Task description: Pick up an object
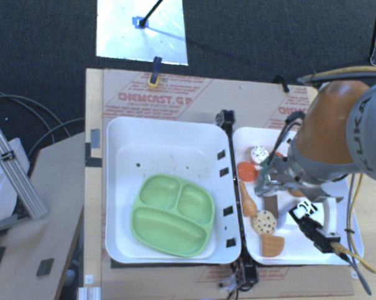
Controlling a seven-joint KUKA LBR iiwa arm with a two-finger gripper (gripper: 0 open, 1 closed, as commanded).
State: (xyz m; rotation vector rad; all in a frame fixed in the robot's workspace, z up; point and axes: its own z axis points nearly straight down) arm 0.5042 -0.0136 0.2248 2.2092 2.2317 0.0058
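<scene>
A: Camera view: what is seen in the left bin [121, 174]?

B: A light green divided plate [173, 215] is seen lying flat toward the near side of that bin.

A: And in the right bin [283, 255]?

B: Small toy foods are gathered along its left side: a red round piece [247, 172], a white spotted ball [259, 154] just beyond it, an orange carrot-like piece [248, 202], a spotted cookie [264, 223] and a tan wedge [272, 246] nearest the front.

A: Where is the gripper [268, 184] placed?

B: It is lowered over that bin, just right of the red piece and the carrot. Whether its fingers are apart or together cannot be told, and nothing is seen held.
</scene>
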